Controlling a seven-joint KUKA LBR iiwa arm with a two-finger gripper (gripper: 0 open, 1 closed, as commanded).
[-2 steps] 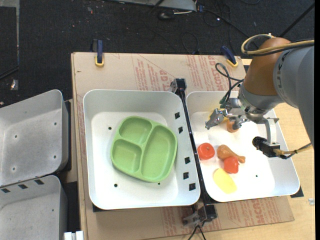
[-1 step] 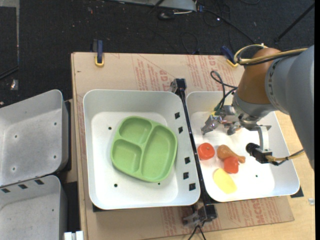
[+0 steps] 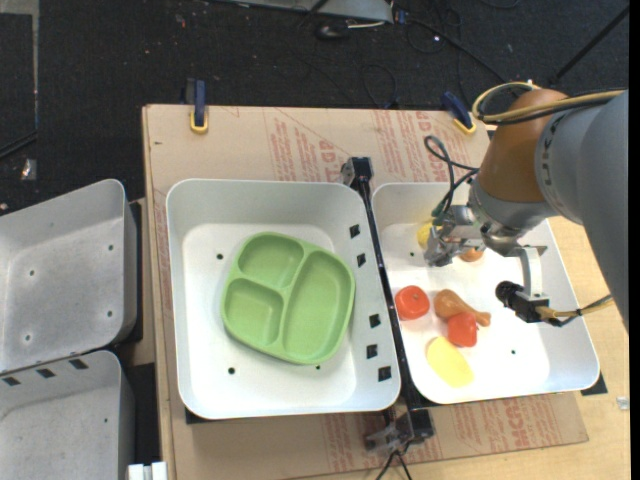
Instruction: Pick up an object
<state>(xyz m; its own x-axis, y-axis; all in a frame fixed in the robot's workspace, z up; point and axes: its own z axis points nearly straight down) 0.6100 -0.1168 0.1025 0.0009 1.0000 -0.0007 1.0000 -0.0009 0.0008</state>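
- Nearest in the right white bin [image 3: 570,363], a pale yellow, oval, plastic-looking piece [image 3: 449,361] is seen lying flat, well apart from the tool.
- Just beyond it, a small red rounded piece [image 3: 462,330] is seen touching a tan drumstick-shaped toy [image 3: 458,305]; a round red-orange toy like a tomato [image 3: 411,302] lies just to their left, near the bin's left wall.
- In the left white bin [image 3: 190,268], a light green divided plastic plate [image 3: 288,296] is seen tilted across the floor.
- Farther back in the right bin, the tool [image 3: 446,250] hangs low over a small orange piece [image 3: 472,253] and a small yellow piece [image 3: 425,234], both partly hidden by it.
- How far the tool is open cannot be told, and nothing can be made out in its grip.
- The step in hand is judged to be the descent onto one of the far pieces, with the task not yet done.
- The grasp would be best centred on a single piece, so that its neighbour is not nudged aside.
- The lift should be made straight up, clear of the bin's far wall.
- Both bins rest on the brown board counter [image 3: 270,138].
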